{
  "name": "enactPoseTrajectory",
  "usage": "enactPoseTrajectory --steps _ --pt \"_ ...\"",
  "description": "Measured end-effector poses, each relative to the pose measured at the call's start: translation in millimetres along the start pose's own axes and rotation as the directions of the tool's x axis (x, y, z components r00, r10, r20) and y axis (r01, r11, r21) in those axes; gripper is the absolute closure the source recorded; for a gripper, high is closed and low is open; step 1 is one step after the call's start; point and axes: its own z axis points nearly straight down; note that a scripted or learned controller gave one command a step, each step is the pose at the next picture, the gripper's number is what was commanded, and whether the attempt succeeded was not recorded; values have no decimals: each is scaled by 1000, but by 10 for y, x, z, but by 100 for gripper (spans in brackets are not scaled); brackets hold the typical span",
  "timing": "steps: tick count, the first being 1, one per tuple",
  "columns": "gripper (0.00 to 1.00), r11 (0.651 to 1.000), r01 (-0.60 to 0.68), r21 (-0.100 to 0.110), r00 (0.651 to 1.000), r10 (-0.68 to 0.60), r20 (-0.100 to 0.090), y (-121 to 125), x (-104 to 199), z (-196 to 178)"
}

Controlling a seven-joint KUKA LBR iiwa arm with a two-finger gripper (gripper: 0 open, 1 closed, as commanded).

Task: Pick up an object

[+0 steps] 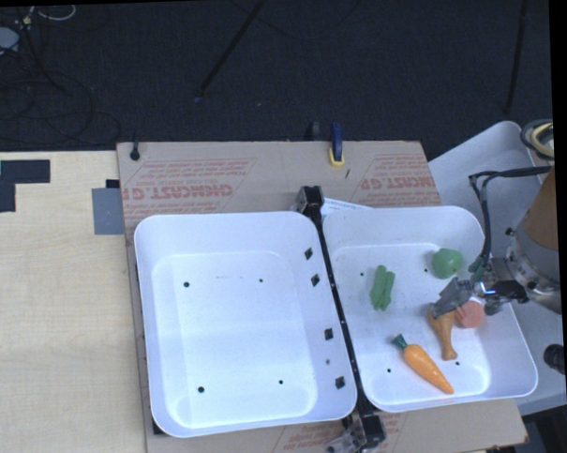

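Lying across the middle of the frame: a brown cardboard sheet [263, 179] on a pale wooden bench [53, 315], carrying two shallow white bins side by side. Sitting bare at centre left: the left bin [156, 320]. Holding four toys at centre right: the right bin [501, 376]. Resting near its middle: a green pepper-like piece [382, 288]. Lying toward the lower right: an orange carrot [426, 366]. Sitting at the upper right of the bin: a round green toy [446, 262]. Reaching in from the right edge: the gripper [463, 302], hanging right over a tan drumstick [444, 334] and a pinkish piece [471, 316]. Finger state: cannot tell.
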Motion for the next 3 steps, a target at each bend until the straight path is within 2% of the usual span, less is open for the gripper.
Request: enactPoseTrajectory --steps 1,2,3 --pt "0 1000 2 14 1000 -2 -6 -118 305 1394" --pt "0 1000 1 -12 1000 -1 4 426 176 458" --pt "0 1000 1 -20 1000 -1 8 953 -119 -887"
